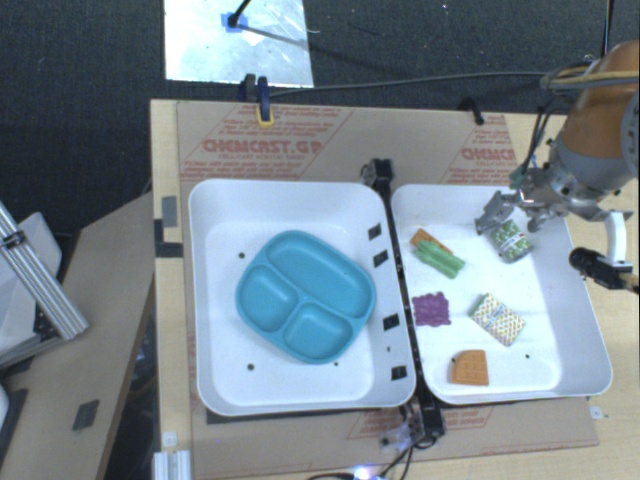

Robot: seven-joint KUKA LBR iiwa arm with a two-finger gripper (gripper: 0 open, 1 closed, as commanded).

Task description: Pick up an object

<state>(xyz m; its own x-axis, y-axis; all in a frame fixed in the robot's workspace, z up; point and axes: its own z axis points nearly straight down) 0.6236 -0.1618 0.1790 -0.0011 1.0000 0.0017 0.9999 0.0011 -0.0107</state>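
So the gripper (508,230) sits over the top corner of the right bin (590,353), jaws clamped on a small green-and-white can (513,242). Below it lie a green veggie piece (438,256), purple thing (431,309), patterned box (498,319) and orange cracker (469,367). Left bin (215,228) has a blue divided plate (304,295).

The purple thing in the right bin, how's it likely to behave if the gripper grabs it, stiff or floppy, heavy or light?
The purple thing has a ragged, lumpy outline, so it is probably soft and may squash or slip between fingers. It lies low and flat, so it should not roll. It looks small and likely light, so a nudge could slide it across the smooth white bin.
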